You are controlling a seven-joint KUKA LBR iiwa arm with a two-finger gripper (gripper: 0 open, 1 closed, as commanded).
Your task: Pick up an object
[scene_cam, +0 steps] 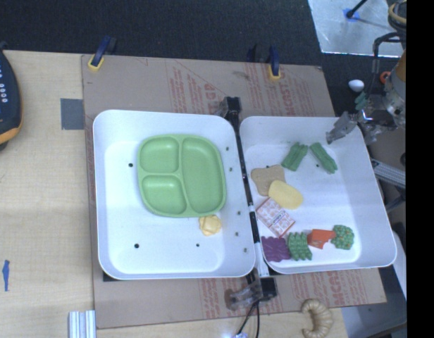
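White plastic bins sit side by side on a sheet of cardboard (203, 83) that covers the worktop (34, 189). The left bin (111, 245) holds a light green divided plate (182, 174) near its middle, and a small yellow toy piece (210, 224) lies just beside the plate's lower right corner. The right bin (365, 210) is where all the grabbable stuff is: two green bean-like pieces (308, 155) near the top, a tan bread-shaped piece (265, 178) touching a yellow lump (285, 194), a pink-and-white packet (275, 217) right below those, then a row along the bottom edge with purple grapes (274, 248), a green ridged piece (299, 246), an orange piece (320, 237) and a broccoli-looking floret (342, 236). The pincer (342, 128) hangs over the upper right corner of the right bin, coming in from the right, well apart from the toys. Honestly can't tell if it's open or closed, it's too small and murky, but nothing is visibly in it. Blue and yellow clamps (101, 53) pin the cardboard along the far edge, and a dark pendant with buttons (2, 94) lies on the worktop at far left.
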